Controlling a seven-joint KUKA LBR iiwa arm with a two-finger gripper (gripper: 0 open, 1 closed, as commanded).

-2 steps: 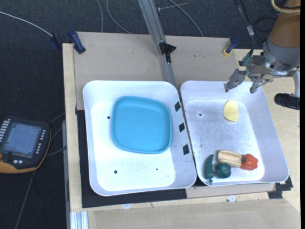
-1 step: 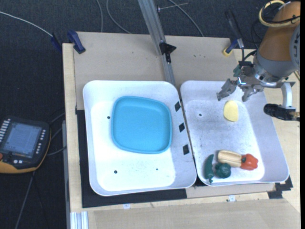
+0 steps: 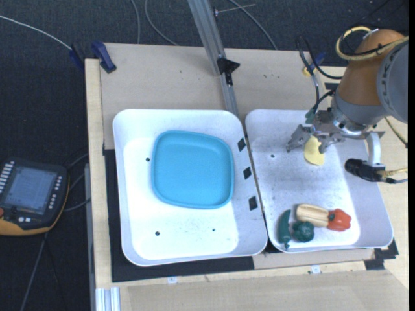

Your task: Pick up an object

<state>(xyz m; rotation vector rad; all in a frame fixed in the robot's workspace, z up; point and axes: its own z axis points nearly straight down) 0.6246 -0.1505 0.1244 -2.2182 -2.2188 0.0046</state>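
Spread in a downward fork, the metal fingers (image 3: 299,138) of our two-finger gripper (image 3: 314,140) stand on either side of a pale yellow, rounded plastic object (image 3: 314,152). We see one finger slanting out to the object's left and another angled at its upper right, with the yellow piece showing below and between them. Whether the pads actually press its sides we cannot tell from this slanted view.

Above the fingers sits the grey wrist housing, and behind it the orange band (image 3: 365,76) of our arm, which comes in over the right edge of the bench.

The yellow object lies in the far part of the right white bin (image 3: 279,173), nearer that bin's far edge than its near one and a little right of its middle.

Along the same bin's near edge we find a small cluster: a dark green rounded toy (image 3: 295,229) toward the near left corner, a tan cylinder-shaped piece (image 3: 312,214) just beside it, and a red-orange lump (image 3: 339,220) touching the tan piece's right end.

In the left white bin (image 3: 130,173) a light blue, square plastic plate (image 3: 192,169) with rounded corners rests around the middle.
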